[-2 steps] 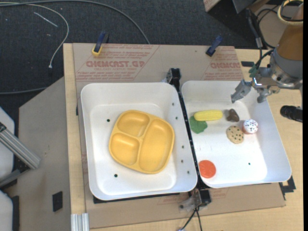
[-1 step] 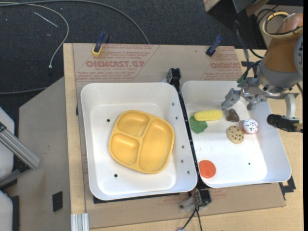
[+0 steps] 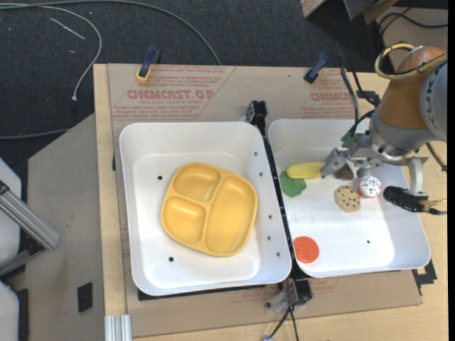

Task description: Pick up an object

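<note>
Near edge of right bin: orange disc. Further back, cookie, w/ gripper hovering just behind it, fingers spread, nothing between. I'd drop straight down, centre on cookie, then close. Green piece & yellow piece sit left, apart.

The arm is cut off at the right edge of the view; its wrist hides part of the right bin's far wall. The gripper is too small to resolve its grasp; the small speckled white item beneath it cannot be identified.
</note>
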Controlling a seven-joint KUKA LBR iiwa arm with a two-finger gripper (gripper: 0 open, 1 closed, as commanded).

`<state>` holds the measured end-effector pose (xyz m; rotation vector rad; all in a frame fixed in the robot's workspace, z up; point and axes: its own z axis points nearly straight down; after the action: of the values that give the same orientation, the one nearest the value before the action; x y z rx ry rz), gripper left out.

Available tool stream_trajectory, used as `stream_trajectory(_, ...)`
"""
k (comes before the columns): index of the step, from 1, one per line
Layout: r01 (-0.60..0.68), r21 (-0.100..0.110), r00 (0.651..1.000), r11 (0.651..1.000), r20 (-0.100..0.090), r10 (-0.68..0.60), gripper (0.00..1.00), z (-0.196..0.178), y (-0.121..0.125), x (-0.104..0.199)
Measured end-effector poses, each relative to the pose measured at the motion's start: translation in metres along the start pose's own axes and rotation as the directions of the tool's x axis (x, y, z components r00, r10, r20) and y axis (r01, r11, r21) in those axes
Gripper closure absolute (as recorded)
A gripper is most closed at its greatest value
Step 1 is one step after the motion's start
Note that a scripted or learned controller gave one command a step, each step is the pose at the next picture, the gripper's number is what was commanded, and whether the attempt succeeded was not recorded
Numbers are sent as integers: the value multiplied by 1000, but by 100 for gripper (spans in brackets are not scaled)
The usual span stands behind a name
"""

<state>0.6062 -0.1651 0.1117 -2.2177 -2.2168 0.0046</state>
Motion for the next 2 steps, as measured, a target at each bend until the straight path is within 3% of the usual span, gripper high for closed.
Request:
stream_trajectory(1,1,-7,1000,1000,1,-1,100,-15,2,0)
stream_trajectory(2,1,-11,1000,1000,3,-1,100,-61,-4,1)
